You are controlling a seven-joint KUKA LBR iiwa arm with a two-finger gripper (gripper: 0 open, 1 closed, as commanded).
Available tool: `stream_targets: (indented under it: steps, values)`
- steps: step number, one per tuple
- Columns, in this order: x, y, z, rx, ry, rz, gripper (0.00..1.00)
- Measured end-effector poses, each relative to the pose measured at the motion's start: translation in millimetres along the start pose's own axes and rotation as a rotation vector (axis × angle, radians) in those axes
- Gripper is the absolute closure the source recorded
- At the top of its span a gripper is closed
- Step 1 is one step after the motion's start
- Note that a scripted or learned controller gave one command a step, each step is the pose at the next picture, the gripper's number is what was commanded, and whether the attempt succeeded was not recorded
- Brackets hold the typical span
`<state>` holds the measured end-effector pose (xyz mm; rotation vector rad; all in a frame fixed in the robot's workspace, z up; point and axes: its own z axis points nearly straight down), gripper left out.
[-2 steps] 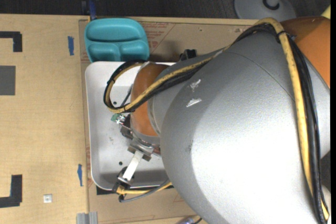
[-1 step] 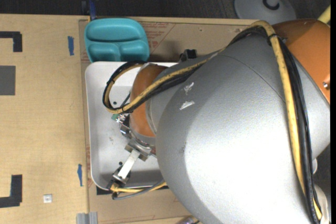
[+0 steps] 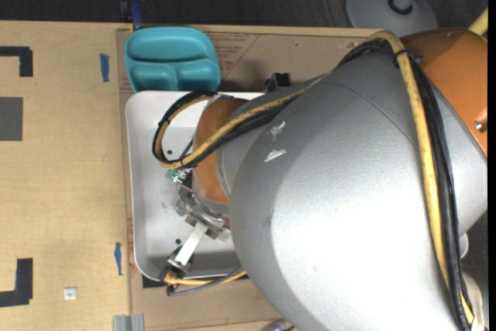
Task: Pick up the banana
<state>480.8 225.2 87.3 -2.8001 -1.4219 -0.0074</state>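
The arm [image 3: 341, 190], nearest the lens, spreads its grey bulk from 12 o'clock round through 3 to 6 o'clock. Its orange band [image 3: 208, 155] dips near the frame's centre, inside the white bin [image 3: 143, 167], whose open floor lies at 9 o'clock of the wrist. The gripper [image 3: 186, 204] hangs low over that floor, at about 8 o'clock from the band; whether it stands wide or narrow I cannot tell, since the wrist hardware crowds it; nothing can be made out in its hold. A teal moulded piece [image 3: 172, 58] rests against the bin's rim at 12 o'clock; the tan bench [image 3: 62, 167] runs off toward 9 o'clock.

Where the banana lies I cannot tell; the strip of bin floor on view at 9 o'clock is plain white, so my guess is that the fruit sits beneath the arm, somewhere toward 3 o'clock of the gripper.

As to handling, a banana should be light and fairly firm, yet easily bruised; its skin is smooth and a little waxy, so it may slide under a glancing touch; its curve lets it roll or pivot when nudged at one end. The best hold, I judge, is across the thick middle, closing square to the long axis; the tapered tips and the stem offer little purchase and would let it swing. A modest squeeze ought to do; a hard one risks crushing.
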Motion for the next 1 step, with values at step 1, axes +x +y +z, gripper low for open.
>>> stream_targets:
  steps: [1]
  values:
    - [0.0,0.0,0.1,0.0,0.0,0.0,0.0]
